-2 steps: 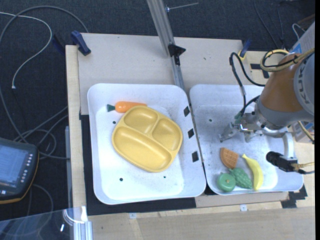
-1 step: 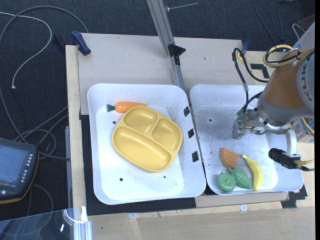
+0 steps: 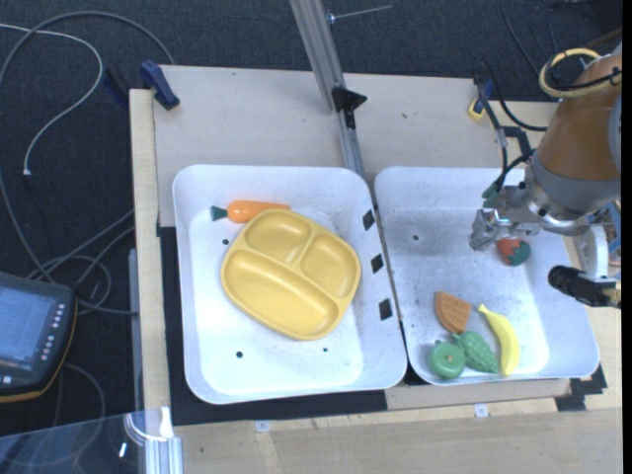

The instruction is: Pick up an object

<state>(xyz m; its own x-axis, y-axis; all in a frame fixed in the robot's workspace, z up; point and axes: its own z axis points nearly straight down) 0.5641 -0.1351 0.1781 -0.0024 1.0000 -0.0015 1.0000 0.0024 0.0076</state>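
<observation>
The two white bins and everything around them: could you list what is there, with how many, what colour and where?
bins: two, white, side by side on the bench
plate: one, yellow, with compartments, middle of the left bin
carrot: one, orange with a green top, left bin, at the plate's far edge
strawberry: one, red with green, right bin, beneath the gripper
waffle: one, brown, right bin, near part
banana: one, yellow, right bin, near right
green toys: two, right bin, near edge, one round and one bumpy
tablet: one, dark, on the floor left of the bench
gripper: one, grey metal, over the right bin
</observation>
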